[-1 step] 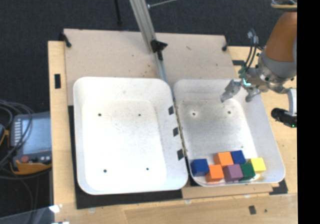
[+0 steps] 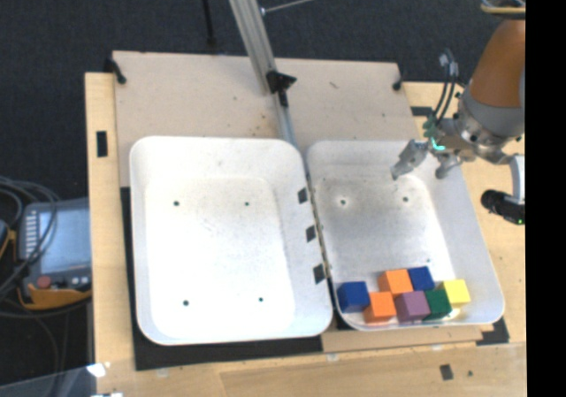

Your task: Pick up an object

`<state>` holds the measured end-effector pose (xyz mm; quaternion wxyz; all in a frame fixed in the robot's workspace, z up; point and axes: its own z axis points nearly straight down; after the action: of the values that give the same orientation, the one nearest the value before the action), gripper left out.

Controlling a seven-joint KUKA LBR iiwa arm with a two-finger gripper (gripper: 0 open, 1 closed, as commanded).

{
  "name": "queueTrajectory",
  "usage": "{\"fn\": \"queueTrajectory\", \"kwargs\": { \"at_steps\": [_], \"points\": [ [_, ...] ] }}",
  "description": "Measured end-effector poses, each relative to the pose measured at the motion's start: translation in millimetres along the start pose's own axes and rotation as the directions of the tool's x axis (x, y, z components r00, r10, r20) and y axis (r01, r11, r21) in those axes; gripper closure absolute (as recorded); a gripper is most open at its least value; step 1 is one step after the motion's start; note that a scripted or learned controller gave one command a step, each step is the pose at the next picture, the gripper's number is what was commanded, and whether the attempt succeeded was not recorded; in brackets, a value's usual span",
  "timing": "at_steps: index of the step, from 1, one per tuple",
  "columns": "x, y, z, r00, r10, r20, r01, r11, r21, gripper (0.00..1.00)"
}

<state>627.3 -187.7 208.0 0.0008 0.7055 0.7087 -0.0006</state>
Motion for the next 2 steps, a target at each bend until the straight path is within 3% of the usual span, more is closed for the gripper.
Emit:
{"fn": "queueTrajectory", "kwargs": {
  "at_steps": [2],
  "points": [
    [-16,13,102,1.000,0.005,0.001,-0.005,1.000,0.003,0.00]
  ]
}}
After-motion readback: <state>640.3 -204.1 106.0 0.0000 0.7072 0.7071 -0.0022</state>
